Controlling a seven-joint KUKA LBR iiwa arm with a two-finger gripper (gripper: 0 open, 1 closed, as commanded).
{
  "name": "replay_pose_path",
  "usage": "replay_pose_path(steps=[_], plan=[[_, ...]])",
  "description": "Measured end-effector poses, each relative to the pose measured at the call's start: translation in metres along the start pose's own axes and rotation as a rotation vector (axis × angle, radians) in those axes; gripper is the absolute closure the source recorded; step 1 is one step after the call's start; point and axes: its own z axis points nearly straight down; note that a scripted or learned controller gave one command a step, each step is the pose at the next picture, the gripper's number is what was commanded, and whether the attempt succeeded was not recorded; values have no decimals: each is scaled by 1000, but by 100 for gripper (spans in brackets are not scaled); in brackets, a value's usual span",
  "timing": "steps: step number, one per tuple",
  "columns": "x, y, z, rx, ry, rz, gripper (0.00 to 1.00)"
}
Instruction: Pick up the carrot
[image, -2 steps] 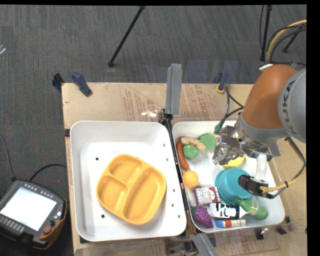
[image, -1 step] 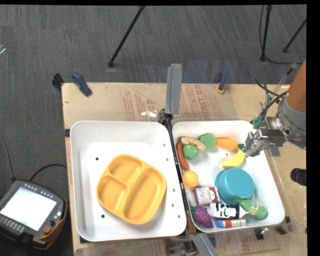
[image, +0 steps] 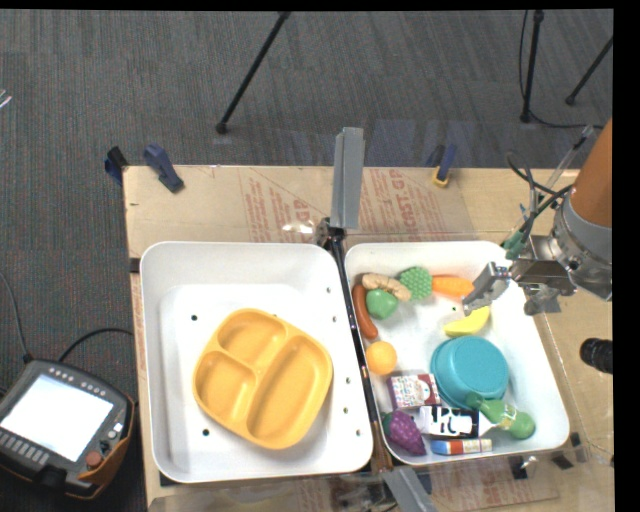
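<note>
Lying at the back of the right bin (image: 545, 345), the carrot (image: 452, 286) looks like a light, stiff, smooth plastic toy, best pinched across its thick middle. The gripper (image: 487, 288) hovers just beside its right end; its fingers seem parted and holding nothing, though the view is small.

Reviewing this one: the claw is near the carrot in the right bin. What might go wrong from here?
1. The carrot lies tight against a green bumpy toy, so the claw may catch or nudge that instead.
2. A yellow lemon slice sits just below the claw and could get knocked on the way down.
3. The carrot lies near the right bin's back wall, so a push might slide it away.
</note>
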Motion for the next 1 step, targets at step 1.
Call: replay_pose_path(steps=[1], plan=[[-16,59,62,4,1,243,0]])
